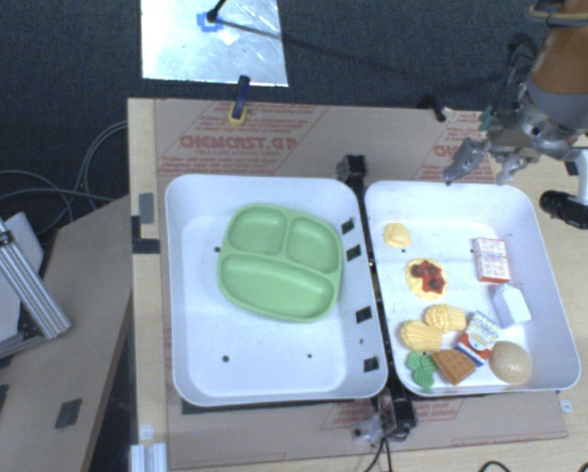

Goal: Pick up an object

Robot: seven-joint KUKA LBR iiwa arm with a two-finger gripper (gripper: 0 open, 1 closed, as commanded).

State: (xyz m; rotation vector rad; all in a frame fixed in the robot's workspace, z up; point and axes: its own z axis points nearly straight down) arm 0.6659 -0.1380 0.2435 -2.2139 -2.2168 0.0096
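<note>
The right bin (545, 254) holds several toy foods: a small yellow piece (397, 235), a yellow disc with red sauce (427, 276), a red and white carton (491, 260), a white block (511, 306), yellow corn pieces (433, 326), a brown waffle (454, 366), green broccoli (421, 370) and a tan ball (510, 361). My gripper (484, 164) hangs above the back edge of the right bin, its two fingers spread apart with nothing between them.
The left bin (191, 264) bears a green divided plate (278, 262). A black divider with clips (365, 264) runs between the bins. A shiny metal sheet (213, 26) lies behind the bench, and aluminium framing (19, 273) stands at the left.
</note>
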